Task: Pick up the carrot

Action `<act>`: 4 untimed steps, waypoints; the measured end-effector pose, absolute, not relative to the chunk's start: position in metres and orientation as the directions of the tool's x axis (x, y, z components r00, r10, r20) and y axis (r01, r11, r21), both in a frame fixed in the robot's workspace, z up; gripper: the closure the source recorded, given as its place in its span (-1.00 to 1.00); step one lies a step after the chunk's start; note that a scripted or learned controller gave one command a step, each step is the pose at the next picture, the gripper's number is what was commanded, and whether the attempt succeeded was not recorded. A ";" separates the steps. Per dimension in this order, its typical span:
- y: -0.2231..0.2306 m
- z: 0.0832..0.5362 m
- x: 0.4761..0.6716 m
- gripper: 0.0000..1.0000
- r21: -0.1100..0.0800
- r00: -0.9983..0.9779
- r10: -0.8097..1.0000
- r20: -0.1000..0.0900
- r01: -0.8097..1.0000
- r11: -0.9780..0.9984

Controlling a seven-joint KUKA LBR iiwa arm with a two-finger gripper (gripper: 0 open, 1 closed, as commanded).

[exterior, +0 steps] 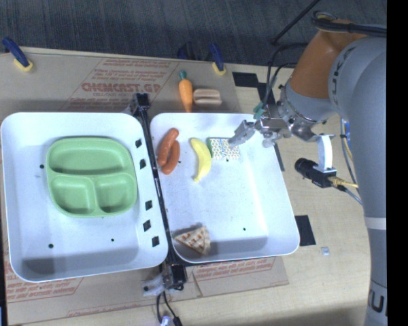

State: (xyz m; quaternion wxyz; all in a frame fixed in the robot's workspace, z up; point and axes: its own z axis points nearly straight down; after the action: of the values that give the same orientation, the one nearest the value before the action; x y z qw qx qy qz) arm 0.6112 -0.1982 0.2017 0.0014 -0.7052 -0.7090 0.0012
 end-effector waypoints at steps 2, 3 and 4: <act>-0.147 0.093 0.653 -1.00 -0.005 0.200 0.980 0.001 0.980 -0.200; -0.123 0.157 0.657 -1.00 -0.002 0.276 0.961 0.000 0.961 -0.276; -0.133 0.091 0.656 -1.00 -0.007 0.605 0.796 -0.002 0.796 -0.605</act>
State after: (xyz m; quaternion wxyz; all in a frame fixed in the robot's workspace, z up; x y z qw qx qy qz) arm 0.6558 -0.1330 0.0912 0.0029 -0.8958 -0.4445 0.0025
